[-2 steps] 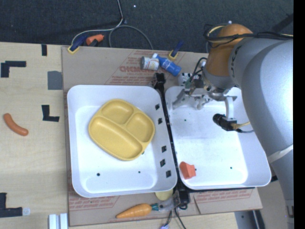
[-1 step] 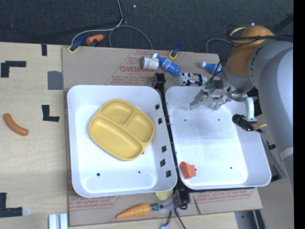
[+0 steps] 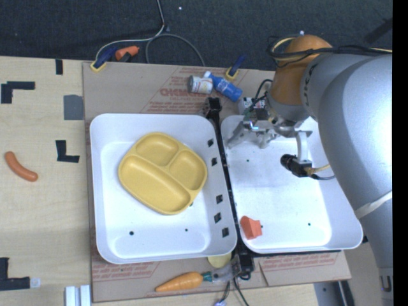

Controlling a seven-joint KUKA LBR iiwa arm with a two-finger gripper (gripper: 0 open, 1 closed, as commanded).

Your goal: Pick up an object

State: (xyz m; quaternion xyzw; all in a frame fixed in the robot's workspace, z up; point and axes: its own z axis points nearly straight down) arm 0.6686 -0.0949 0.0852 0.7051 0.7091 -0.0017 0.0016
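Note:
A small orange block [image 3: 250, 227] lies in the right bin [image 3: 319, 234], near its front left corner. A yellow divided plate [image 3: 162, 171] lies flat in the left bin [image 3: 105, 171]. My gripper [image 3: 252, 130] hangs low over the far left part of the right bin, close to the wall between the two bins. It is well behind the orange block and to the right of the plate. The grey arm with its orange band [image 3: 294, 69] covers the right bin's far right corner.
On the cardboard behind the bins lie a blue-and-white bottle [image 3: 217, 85] and an orange-handled clamp [image 3: 115, 55]. A toy carrot [image 3: 180, 282] lies in front of the bins. A toy sausage [image 3: 21, 166] rests on the bench at the far left.

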